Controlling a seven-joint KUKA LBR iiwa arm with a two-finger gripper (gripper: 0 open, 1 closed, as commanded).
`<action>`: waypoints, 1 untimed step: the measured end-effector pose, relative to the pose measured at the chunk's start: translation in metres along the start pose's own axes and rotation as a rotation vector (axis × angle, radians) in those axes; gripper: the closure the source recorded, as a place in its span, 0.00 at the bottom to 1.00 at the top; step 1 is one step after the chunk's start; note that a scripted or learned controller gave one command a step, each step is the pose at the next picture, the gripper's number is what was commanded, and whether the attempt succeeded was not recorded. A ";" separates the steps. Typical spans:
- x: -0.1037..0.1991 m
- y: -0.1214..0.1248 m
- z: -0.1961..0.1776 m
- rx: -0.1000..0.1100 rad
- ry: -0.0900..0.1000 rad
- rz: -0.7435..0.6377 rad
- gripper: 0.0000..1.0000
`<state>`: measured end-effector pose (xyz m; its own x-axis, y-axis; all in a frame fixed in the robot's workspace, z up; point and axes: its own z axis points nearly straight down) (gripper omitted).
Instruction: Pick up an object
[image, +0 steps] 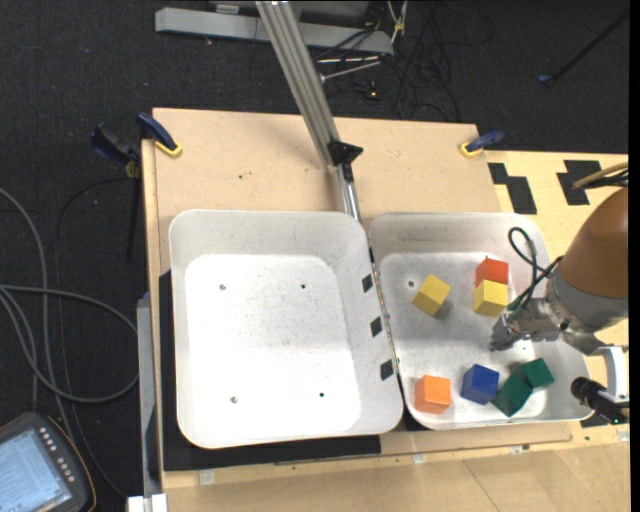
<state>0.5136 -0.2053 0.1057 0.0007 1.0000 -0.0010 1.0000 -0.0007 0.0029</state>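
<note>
The right bin (400, 240) holds several small blocks. A yellow block (432, 295) lies at its left middle. A red block (491, 270) touches a second yellow block (490, 297) just below it. Along the front sit an orange block (432, 392), a blue block (480, 383) and two green blocks (514, 396) (538, 373). My gripper (505, 336) comes in from the right and hangs low over the bin floor, just below the second yellow block and above the blue and green ones.
The left bin (185, 300) stands beside the right one. A slanted metal rail (310, 90) runs from the back down to the seam between the bins. Clamps (160, 135) (480, 143) hold the board's back corners.
</note>
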 end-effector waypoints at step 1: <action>-0.002 -0.003 -0.044 -0.003 -0.002 -0.001 1.00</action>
<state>0.5103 -0.2076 0.1496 -0.0006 1.0000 -0.0026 1.0000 0.0006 0.0055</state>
